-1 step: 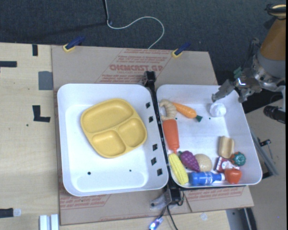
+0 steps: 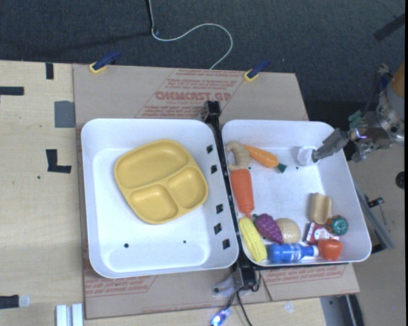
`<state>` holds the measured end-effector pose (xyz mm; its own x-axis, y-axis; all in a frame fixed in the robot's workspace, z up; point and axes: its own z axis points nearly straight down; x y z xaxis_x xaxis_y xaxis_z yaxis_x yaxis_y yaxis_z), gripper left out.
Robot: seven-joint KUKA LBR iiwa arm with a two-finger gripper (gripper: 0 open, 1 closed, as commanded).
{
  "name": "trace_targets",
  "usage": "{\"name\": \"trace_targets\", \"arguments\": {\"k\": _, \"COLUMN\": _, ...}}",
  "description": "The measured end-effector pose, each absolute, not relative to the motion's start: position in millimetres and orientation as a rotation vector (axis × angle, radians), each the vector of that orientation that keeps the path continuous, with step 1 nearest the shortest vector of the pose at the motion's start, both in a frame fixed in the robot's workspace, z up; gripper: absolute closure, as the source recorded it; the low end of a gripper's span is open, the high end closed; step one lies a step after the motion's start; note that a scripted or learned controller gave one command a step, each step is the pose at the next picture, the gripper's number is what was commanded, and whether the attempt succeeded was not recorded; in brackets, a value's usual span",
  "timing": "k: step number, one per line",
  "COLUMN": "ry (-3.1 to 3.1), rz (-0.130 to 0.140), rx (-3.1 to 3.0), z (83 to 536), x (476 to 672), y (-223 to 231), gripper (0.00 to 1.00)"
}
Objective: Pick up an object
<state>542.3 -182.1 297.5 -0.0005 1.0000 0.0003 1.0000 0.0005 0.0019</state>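
The right bin (image 2: 296, 189) holds several toy foods. A small carrot (image 2: 262, 156) and a beige piece (image 2: 236, 153) lie at its far left, with a larger orange carrot (image 2: 243, 190) below them. Along the near wall are a corn cob (image 2: 251, 239), a purple piece (image 2: 267, 227), a potato (image 2: 288, 231), a blue bottle (image 2: 290, 252) and a red tomato (image 2: 331, 249). A tan bread piece (image 2: 319, 208) lies near the right wall. My gripper (image 2: 324, 149) reaches in over the bin's far right corner, beside a small pale object (image 2: 304, 155).
The left bin (image 2: 102, 202) holds a yellow divided plate (image 2: 161, 180). Both bins rest on a cardboard sheet (image 2: 183, 94). A white cable (image 2: 190, 32) loops across the dark floor behind. The arm's wrist (image 2: 377, 131) hangs past the right bin's right wall.
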Motion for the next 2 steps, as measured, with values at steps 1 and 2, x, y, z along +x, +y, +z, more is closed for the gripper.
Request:
{"name": "trace_targets", "arguments": {"k": 1, "ry": 2.224, "rz": -0.002, "rx": 2.219, "z": 303.1, "x": 545.5, "y": -182.8, "gripper": 1.0}}
{"name": "trace_targets", "arguments": {"k": 2, "ry": 2.213, "rz": 0.0, "rx": 2.224, "z": 368.7, "x": 480.9, "y": -226.8, "gripper": 1.0}}
